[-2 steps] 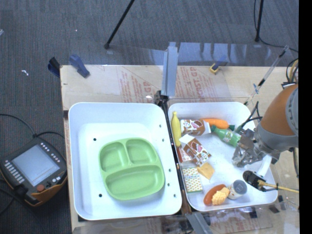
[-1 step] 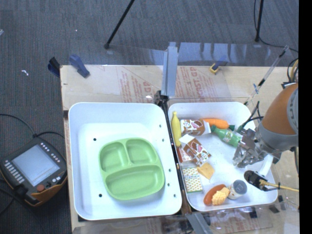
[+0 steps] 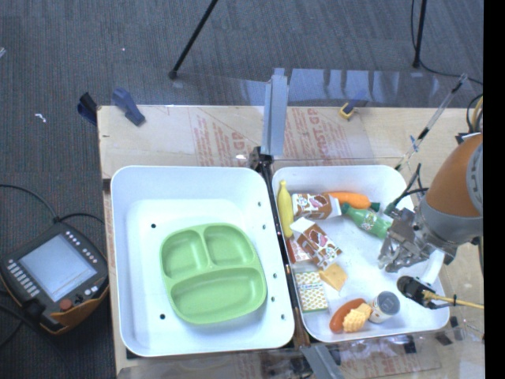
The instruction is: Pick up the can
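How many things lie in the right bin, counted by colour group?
Right bin:
Yellow or orange: 4 (banana, carrot, cheese, orange bowl)
Green: 1 (bottle)
Printed cartons: 3 ()
Silver: 1 (can)
Total: 9

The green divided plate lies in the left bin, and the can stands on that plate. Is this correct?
Not quite. The green divided plate does lie in the left bin, but the can is not on it. The camera view shows the can in the right bin, near its front edge, beside an orange bowl.
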`<state>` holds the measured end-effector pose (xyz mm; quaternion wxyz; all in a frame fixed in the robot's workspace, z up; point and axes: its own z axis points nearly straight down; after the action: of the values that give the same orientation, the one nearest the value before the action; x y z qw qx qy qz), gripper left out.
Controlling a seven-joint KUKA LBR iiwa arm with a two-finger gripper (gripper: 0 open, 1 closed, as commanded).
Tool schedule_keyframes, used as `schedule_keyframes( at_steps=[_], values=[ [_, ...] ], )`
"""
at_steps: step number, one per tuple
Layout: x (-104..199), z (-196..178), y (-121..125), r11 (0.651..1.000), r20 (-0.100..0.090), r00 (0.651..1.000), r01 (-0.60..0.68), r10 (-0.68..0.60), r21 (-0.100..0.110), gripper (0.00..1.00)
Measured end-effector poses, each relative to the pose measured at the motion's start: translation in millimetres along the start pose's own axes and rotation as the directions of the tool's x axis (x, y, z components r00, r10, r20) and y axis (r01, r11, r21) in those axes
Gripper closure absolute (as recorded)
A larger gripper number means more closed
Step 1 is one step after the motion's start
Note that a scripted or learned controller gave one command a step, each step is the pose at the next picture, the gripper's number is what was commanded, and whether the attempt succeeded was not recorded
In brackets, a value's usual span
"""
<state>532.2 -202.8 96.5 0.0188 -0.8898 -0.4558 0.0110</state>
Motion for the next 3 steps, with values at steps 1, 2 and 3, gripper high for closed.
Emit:
schedule_keyframes(
  at_steps=[1, 2, 3],
  values=[
    [23.1, -48.7, 27.9, 0.999, -0.001, 1.000, 0.006, -0.006, -0.038, 1.00],
    [23.1, -46.3, 26.8, 0.999, 0.000, 1.000, 0.007, -0.007, -0.033, 0.00],
    [44.2, 11.7, 45.7, 0.999, 0.000, 1.000, 0.007, -0.007, -0.034, 0.00]
  ],
)
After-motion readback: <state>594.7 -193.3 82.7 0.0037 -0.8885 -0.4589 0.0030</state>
